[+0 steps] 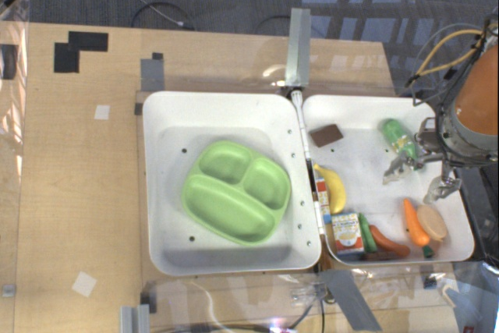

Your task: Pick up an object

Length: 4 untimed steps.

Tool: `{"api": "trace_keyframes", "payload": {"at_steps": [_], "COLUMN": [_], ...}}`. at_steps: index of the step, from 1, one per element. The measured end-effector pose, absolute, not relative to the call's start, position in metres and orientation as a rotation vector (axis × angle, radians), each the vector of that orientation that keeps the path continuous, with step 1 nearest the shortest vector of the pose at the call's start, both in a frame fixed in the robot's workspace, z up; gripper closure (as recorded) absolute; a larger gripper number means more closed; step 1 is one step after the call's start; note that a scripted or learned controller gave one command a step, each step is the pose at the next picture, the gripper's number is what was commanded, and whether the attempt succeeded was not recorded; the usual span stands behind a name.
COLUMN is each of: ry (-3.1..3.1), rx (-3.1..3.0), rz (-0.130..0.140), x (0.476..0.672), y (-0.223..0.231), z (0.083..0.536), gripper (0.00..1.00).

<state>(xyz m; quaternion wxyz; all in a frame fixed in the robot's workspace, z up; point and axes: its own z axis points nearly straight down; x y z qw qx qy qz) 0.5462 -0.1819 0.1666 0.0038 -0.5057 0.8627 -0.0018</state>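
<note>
One view, from above and at a slant. The arm (475,101) comes in from the right, and its pincer (425,174) hangs over the right bin (355,115) with the two fingers spread wide, one tip (396,170) out to the left, the other (441,191) nearer the arm. Nothing sits between them, so no grasp yet.

Candidates all around it. The green bottle (398,136) lies just above the pincer, close to the left finger. Just below sit the carrot (415,222) and, right beside it, a tan round piece (432,222). Further left of the pincer, the banana (334,189); below that, down in the bin's near corner, a juice box (347,234) with a sausage (387,242) beside it. Up and to the left, a brown block (325,135) lies alone. Well away to the left, the other bin (156,246) carries a green tray (236,190), and both bins rest on the worktop (70,199).

Now the risks, as I judge them. The pincer is over bare floor between bottle and carrot; a straight drop from here would likely close on air. Shift towards the bottle and a finger could land on its rounded side and roll it away. Go for the carrot and the tan piece crowds it, so one finger may come down on the neighbour or pinch both loosely.
</note>
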Motion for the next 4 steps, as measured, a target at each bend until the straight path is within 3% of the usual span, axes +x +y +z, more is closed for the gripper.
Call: {"api": "trace_keyframes", "payload": {"at_steps": [1, 2, 3, 4], "ry": [2.627, 2.552, 2.51, 2.518], "rx": [-1.698, -1.79, -1.866, -1.859], "rz": [-0.02, -0.037, -0.02, -0.016], "x": [0.524, 0.497, 0.567, 0.52], "y": [-0.191, -0.134, -0.182, -0.147], "z": [0.092, 0.093, 0.091, 0.091], "gripper": [0.0, 0.0, 0.0, 0.0]}}
